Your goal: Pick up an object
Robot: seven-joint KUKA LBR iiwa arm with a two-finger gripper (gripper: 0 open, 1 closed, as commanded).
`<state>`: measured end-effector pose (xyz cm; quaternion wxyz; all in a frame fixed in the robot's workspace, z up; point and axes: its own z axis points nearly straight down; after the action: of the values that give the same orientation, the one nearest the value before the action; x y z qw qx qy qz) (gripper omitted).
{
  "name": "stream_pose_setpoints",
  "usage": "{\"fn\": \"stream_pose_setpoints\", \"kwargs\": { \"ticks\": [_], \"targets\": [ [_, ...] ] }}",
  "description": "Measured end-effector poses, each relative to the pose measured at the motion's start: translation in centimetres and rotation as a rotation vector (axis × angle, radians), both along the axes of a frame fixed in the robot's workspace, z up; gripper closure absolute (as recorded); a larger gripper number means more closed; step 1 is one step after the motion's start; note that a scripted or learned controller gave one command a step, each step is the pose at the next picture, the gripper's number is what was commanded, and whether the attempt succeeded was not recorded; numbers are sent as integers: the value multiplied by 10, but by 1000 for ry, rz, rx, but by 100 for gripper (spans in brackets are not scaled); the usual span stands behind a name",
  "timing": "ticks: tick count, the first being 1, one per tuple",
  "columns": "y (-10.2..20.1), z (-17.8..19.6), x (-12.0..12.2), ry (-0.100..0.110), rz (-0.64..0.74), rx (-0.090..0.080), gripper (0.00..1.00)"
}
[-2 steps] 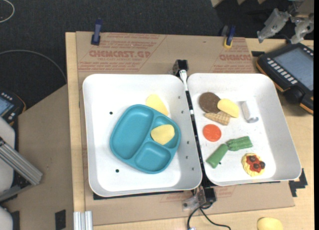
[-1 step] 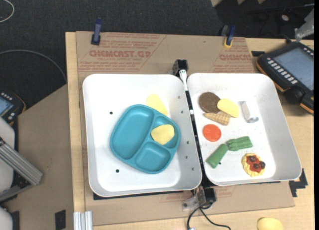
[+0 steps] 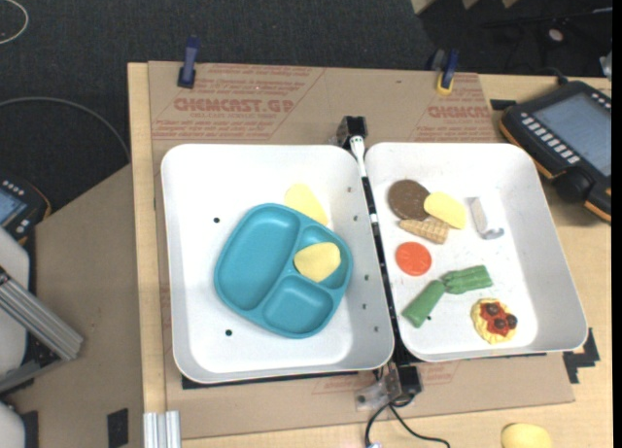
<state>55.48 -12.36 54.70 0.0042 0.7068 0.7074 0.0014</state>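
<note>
Right bin (image 3: 544, 203): green toy vegetable (image 3: 445, 292) lies among small play-food pieces. Likely light, stiff plastic, somewhat slick; pinch across narrow midsection. Gripper state cannot be told from here

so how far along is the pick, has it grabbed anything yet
Nothing looks picked up. The blue divided tray lies in the left bin with a yellow piece on it. The toy foods in the right bin, among them the orange disc, the green piece and the small pizza, all rest on its floor. Nothing is in hand, so the whole pick remains: approach, grasp, lift.
</note>
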Motion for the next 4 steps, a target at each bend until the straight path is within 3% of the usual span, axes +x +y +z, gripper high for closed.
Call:
{"fn": "stream_pose_setpoints", "kwargs": {
  "ticks": [1,2,3,4],
  "targets": [
    [-34,-138,-39,23,-6,7,100],
    [-20,-418,-37,25,-1,9,100],
    [-41,-452,-10,8,-2,3,100],
    [-104,-462,46,3,-3,-1,100]
  ]
}}
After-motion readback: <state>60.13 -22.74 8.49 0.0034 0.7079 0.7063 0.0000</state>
